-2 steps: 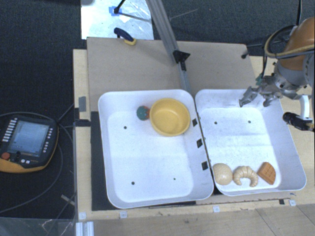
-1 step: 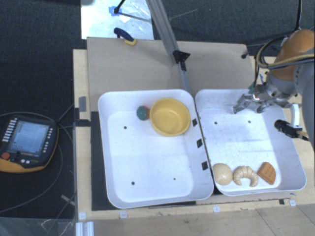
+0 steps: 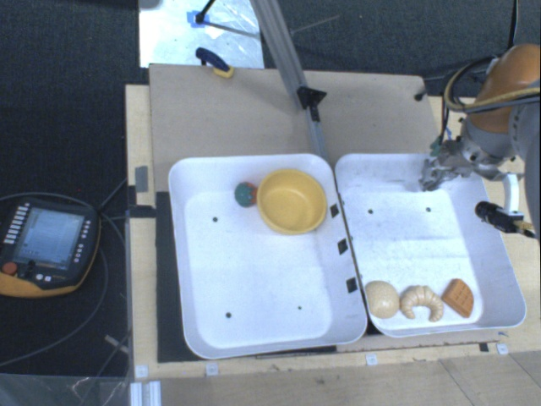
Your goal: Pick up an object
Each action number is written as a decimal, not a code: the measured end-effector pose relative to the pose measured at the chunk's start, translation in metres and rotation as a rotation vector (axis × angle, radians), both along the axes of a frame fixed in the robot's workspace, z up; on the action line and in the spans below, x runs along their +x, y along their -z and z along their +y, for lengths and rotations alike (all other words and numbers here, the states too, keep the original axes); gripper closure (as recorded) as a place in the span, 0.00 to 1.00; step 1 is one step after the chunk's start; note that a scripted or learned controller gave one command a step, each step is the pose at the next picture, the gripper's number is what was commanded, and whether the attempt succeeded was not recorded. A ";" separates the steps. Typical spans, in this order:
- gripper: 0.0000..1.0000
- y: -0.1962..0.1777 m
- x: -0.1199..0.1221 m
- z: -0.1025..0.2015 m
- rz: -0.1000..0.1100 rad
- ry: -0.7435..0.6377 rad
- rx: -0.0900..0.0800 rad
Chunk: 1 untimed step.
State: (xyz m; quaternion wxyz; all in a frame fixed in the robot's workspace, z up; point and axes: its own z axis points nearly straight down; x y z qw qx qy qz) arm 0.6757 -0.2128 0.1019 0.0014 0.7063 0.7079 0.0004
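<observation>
Nearest you, along the right bin's front edge, lie three pastries: a round bun, a croissant and a waffle piece in its front right corner. Your jaws hang over that bin's far edge, well apart from them; you cannot tell whether they are apart or together. Across in the left bin, a yellow bowl sits at the far right corner, a small teal ball touching its left side.

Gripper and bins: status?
Gripper low over right bin, far edge, nothing seen in it. Bun, croissant, waffle piece lined up along near edge, untouched. Yellow bowl and small ball in left bin.
</observation>
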 end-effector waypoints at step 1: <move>1.00 -0.064 0.003 -0.003 -0.004 0.001 -0.001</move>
